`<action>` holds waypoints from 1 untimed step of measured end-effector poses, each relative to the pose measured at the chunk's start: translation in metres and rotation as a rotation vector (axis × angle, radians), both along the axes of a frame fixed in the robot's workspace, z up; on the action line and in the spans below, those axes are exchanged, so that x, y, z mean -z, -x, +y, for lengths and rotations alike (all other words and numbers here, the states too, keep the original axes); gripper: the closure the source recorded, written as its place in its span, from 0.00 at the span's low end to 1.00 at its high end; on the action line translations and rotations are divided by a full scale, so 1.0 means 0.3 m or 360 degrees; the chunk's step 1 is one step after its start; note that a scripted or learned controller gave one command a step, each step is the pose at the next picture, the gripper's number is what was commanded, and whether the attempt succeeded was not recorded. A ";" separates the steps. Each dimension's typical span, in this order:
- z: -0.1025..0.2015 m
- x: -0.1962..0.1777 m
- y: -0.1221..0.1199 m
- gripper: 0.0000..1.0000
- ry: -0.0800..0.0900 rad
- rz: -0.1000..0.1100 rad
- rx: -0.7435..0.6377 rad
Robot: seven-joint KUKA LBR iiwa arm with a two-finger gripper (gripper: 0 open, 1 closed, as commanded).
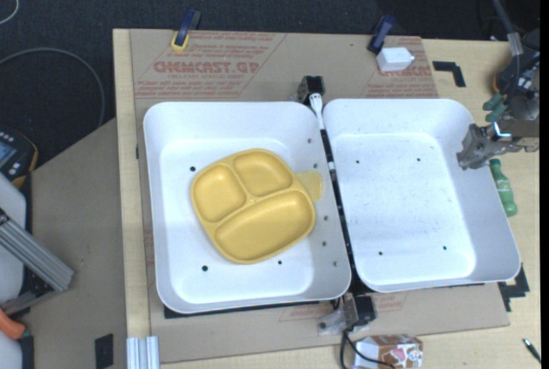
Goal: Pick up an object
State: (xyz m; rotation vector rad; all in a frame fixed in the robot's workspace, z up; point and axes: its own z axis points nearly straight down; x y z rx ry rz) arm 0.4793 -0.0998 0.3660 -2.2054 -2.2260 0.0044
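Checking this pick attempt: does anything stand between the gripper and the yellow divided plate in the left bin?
Nothing visible. The gripper sits at the right bin's far edge; only the bins' rims lie before the yellow plate.

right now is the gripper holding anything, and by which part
Cannot be told. The gripper sits at the right bin's right rim, apart from the yellow divided plate lying in the left bin.

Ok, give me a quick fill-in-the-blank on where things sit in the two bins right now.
1. The yellow divided plate lies in the ____ bin.
2. The plate has ____ compartments.
3. The hand sits by the ____ edge of the right bin.
4. A green object rests on the right bin's ____ rim.

Missing words: left; three; right; right.
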 end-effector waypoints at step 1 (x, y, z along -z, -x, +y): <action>0.387 -0.067 -0.002 1.00 0.0003 -0.0019 -0.0005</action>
